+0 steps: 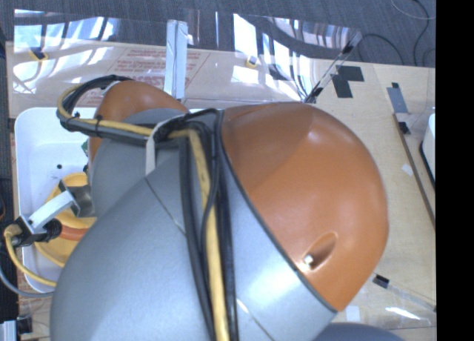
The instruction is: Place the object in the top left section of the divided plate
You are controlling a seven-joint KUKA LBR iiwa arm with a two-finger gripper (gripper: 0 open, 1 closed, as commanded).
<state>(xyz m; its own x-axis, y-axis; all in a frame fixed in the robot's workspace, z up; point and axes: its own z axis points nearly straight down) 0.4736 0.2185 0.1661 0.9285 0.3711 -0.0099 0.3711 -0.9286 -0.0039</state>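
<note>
My grey and orange arm [244,206] takes up most of the camera view and covers the middle of the bench. Its wrist end reaches down into the left white bin [33,136]. A metal part of the gripper [83,197] shows at the arm's left edge, low over that bin. Right beside it lie a yellow shape [74,181] and an orange-and-yellow shape [65,232], both partly hidden by the arm. I cannot tell whether either of them is the divided plate or the object. The rest of the bin's floor is hidden.
A clear plastic wall [178,43] runs along the back of the bench, with an upright post in it. The bare wooden benchtop [400,154] lies to the right, with black tape marks and a thin rod.
</note>
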